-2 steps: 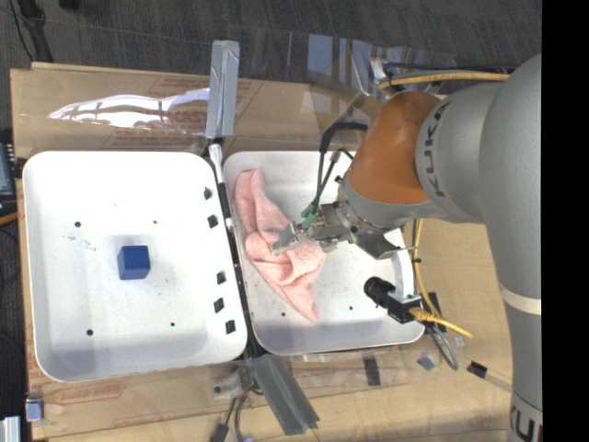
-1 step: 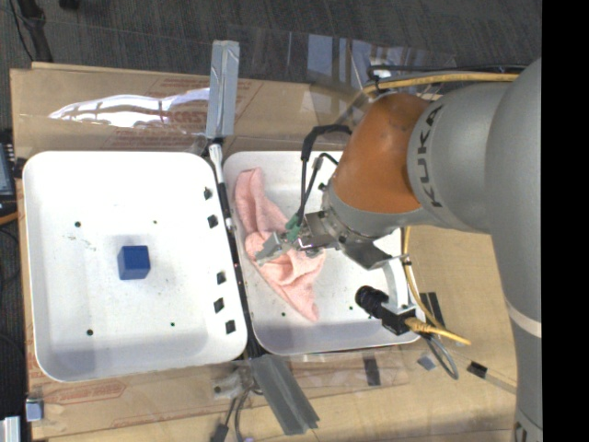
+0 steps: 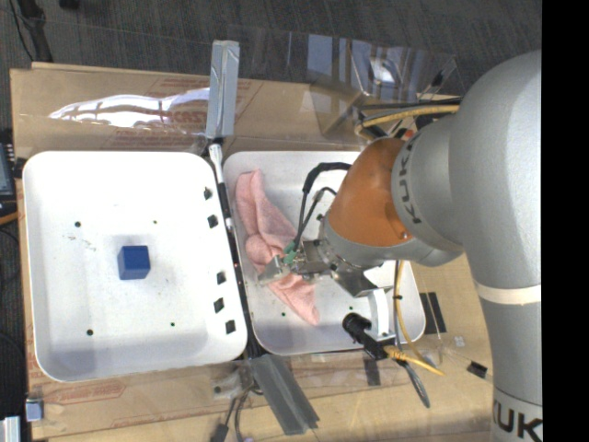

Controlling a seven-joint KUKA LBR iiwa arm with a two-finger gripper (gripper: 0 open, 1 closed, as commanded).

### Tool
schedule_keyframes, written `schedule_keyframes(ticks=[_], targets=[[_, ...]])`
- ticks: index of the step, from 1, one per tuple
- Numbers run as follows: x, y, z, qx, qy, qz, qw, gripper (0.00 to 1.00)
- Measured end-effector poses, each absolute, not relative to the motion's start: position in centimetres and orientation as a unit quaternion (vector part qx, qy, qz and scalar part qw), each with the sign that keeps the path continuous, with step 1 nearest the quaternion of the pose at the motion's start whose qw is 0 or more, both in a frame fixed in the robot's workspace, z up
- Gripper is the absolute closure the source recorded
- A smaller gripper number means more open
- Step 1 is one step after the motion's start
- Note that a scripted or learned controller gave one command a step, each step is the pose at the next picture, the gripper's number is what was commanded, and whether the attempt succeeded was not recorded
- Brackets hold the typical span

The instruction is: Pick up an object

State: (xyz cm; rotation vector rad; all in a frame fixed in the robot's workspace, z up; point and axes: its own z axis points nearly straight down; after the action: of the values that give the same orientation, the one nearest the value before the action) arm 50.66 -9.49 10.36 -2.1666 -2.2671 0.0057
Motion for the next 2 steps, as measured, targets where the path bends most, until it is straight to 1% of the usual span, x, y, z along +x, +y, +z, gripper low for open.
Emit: schedule_keyframes(ticks=[1, 2], targets=[[53.4, -9.3, 9.2, -0.677, -0.736, 0.0006, 0.001, 0.0], [54.5, -8.0, 19.2, -0.656, -0.755, 0.0003, 0.0, 0.0]])
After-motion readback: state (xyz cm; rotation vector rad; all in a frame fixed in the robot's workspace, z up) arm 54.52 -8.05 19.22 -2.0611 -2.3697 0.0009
